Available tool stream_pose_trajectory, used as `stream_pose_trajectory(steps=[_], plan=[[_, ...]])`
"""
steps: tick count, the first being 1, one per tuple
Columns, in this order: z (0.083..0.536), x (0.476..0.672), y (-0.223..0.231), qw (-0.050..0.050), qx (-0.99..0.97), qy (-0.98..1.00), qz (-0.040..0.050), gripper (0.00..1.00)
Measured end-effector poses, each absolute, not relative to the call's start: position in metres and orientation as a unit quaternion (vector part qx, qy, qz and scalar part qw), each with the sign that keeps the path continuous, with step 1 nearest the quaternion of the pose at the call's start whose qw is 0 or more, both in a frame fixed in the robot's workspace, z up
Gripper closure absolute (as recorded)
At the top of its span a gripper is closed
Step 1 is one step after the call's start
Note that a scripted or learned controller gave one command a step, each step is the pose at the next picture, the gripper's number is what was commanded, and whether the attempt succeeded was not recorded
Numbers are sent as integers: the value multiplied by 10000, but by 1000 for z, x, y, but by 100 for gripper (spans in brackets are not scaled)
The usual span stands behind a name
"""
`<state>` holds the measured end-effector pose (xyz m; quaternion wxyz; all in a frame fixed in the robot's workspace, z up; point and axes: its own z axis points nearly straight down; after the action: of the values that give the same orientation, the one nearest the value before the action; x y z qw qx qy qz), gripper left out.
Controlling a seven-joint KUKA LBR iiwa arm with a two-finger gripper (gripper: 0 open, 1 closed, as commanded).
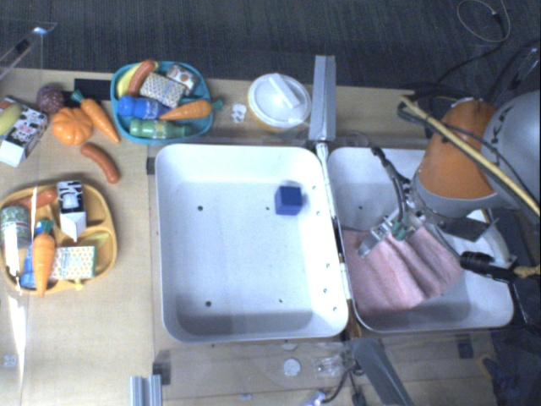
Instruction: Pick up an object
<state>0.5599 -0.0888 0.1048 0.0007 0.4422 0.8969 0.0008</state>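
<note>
A pink cloth [399, 267] lies in the right bin [486, 311], its folds fanning out from a bunched top. My gripper [396, 227] is at that bunched top, shut on the pink cloth, with the fabric drawn up between the fingers. The cloth's lower part spreads toward the bin's front wall. A small blue cube [289, 200] sits alone in the left bin [211, 311], near its back right, well apart from the gripper.
The arm's orange band [456, 155] hangs over the right bin's back right. Left of the bins are a blue bowl [161, 100] and a yellow tray [59, 235] of toy food; a white lidded tub [279, 100] stands behind.
</note>
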Motion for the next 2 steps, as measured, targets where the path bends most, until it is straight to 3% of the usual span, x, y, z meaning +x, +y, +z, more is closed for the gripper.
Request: stream_pose_trajectory(steps=[1,2], plan=[[114,562,-88,21,4430,8965,19,100],[185,633,-56,32,3060,9520,12,100]])
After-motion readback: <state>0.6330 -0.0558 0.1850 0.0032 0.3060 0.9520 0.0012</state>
